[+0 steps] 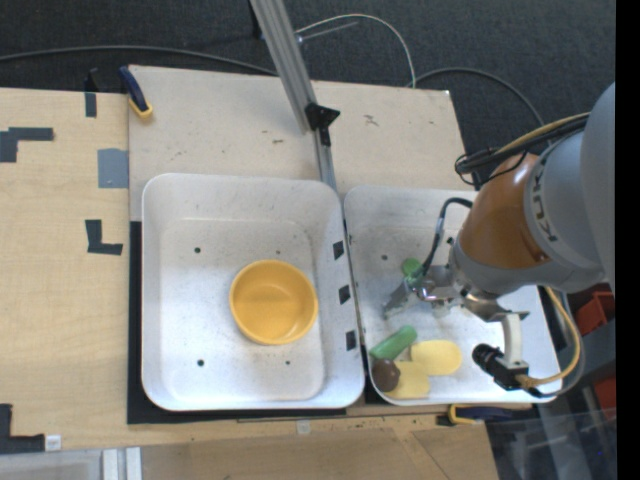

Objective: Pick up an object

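Right bin [365, 218], front edge: I logged a cluster of small items there. A green piece [393, 345] lay slantwise, touching a brown lump [386, 374] at the front left corner and just beside a pale yellow piece [432, 358]. I judged all three light and rigid, probably smooth plastic and somewhat slippery. The green piece looked the best candidate, to be taken across its narrow width at mid-length.

Middle of the same bin: the gripper [415, 290] hung low, with a small green thing [411, 267] right at its far side. Whether the jaws stood wide, narrow or closed on anything I could not tell; the wrist and cabling hid them.

Left bin [160, 208]: a yellow bowl [273, 301] sat near the centre, well apart from every wall. I judged it light and stiff, best gripped over its rim.

Room, as I judged it: the cluster crowded the front wall, leaving approach from the far side only.
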You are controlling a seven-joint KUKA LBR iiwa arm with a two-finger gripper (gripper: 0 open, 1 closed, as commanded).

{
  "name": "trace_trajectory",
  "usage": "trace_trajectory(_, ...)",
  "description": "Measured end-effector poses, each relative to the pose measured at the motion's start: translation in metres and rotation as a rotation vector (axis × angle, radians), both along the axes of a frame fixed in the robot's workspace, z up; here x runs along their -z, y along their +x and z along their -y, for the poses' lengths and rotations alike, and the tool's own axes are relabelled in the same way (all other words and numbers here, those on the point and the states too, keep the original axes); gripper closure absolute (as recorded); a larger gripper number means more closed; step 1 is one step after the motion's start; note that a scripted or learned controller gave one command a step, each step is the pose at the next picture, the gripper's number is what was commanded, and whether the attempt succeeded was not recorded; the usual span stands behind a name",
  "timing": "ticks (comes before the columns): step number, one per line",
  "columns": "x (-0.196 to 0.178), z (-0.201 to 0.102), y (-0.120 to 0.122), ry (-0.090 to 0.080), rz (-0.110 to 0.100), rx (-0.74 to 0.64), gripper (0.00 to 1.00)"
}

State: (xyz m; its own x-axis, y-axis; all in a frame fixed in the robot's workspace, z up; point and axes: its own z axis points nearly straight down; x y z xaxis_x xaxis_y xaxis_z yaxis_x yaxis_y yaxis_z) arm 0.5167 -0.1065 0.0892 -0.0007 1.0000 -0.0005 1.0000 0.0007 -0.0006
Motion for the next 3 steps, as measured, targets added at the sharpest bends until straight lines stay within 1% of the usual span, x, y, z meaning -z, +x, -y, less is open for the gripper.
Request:
trace_trajectory(1, -0.01, -0.001, 0.0, 0.001, -0.001, -0.002, 1.0)
trace_trajectory(2, -0.063, 0.002, -0.009, 0.0, 0.003, 0.0, 1.0)
trace_trajectory(3, -0.106, 0.001, -0.004, 0.0, 0.003, -0.001, 1.0)
